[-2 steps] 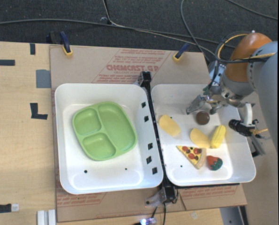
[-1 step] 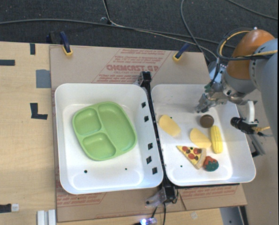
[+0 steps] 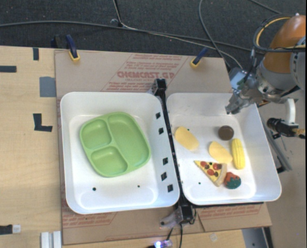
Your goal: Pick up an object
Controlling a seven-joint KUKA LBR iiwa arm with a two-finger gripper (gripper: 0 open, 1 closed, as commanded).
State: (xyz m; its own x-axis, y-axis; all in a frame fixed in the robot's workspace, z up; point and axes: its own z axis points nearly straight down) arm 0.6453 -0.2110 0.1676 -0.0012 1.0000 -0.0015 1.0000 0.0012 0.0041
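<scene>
The right bin (image 3: 194, 105) holds several toy foods: a yellow lump (image 3: 186, 138), a second yellow piece (image 3: 220, 152), a corn cob (image 3: 238, 153), a brown round disc (image 3: 225, 133), a pizza slice (image 3: 210, 170) and a small red and green piece (image 3: 232, 181). My gripper (image 3: 233, 106) hangs over the bin's far right corner, a little beyond the brown disc. Nothing shows between its fingers.
The left bin (image 3: 73, 105) holds a green divided tray (image 3: 114, 144). A black divider (image 3: 165, 138) runs between the bins. Cables (image 3: 215, 32) cross the dark bench behind. Blue and yellow clamps (image 3: 71, 48) pin the cardboard at the back.
</scene>
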